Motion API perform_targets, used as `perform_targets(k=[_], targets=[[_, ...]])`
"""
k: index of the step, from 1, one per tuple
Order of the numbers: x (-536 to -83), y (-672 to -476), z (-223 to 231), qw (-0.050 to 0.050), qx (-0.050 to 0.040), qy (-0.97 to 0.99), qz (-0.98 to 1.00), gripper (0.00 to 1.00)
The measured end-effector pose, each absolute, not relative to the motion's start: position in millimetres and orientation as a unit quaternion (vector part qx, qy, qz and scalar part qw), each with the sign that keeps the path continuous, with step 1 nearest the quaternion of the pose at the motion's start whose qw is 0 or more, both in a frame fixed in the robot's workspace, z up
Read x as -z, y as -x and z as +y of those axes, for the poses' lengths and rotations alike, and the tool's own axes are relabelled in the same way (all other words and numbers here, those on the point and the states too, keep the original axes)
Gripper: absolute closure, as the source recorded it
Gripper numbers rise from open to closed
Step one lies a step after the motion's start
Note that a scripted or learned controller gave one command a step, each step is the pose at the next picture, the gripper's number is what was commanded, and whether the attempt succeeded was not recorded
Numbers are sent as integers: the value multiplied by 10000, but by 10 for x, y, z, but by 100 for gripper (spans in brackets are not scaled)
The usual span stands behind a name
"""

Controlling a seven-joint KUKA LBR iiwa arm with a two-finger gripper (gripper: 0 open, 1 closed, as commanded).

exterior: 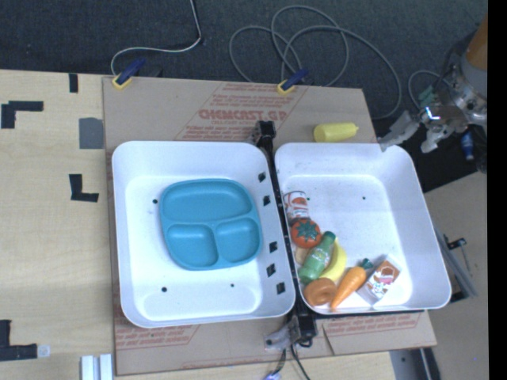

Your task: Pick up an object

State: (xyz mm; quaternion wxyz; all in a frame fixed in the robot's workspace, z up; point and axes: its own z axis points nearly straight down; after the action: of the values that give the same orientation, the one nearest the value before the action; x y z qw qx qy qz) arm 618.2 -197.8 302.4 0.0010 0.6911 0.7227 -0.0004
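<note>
The left bin (127, 212) holds a blue tray (210, 222), lying flat near its middle. In the right bin (396, 172) the small things crowd the lower left corner: a can (295, 204) by the divider, a tomato (305, 233) below it, a green bottle (317, 256) lying across a banana (339, 264), then a carrot (348, 286) and a carton (382, 280). A yellow block (335, 132) sits outside on the cardboard.

The gripper (432, 129) hangs off the bin's upper right corner, well apart from the pile; whether it is open I cannot tell.

The risk, as I judge it, is the crowding — things touch and overlap, so a descent could strike a neighbour, and the round ones could roll away.
</note>
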Motion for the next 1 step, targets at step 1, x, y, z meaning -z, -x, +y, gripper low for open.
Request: perform_targets(k=[1], targets=[[-1709, -6145, -1928, -22, 14, -7066, 7076, 0]])
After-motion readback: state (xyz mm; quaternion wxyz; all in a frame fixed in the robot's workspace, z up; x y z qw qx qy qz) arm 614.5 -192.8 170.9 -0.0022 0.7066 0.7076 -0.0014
